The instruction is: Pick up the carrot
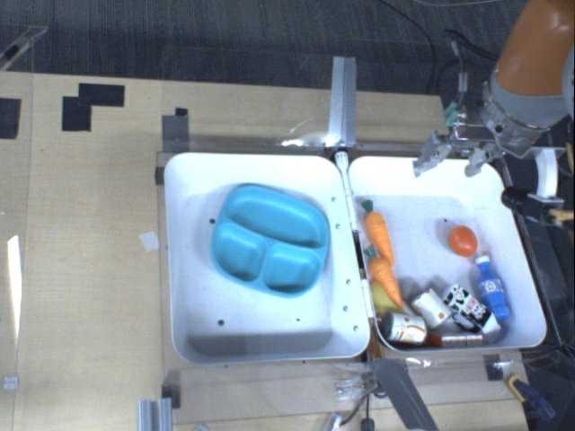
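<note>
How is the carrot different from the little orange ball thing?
The carrot is long and pointy; the orange ball is round. The carrot lies against the right bin's left wall beside another carrot piece; the ball sits alone nearer the right side. Both are orange and in the same bin.

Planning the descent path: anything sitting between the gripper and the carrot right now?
Nothing visible does. The gripper hangs open above the right bin's back edge; the carrot lies by the bin's left wall, with bare white floor between them. A second orange piece lies just in front of the carrot.
</note>
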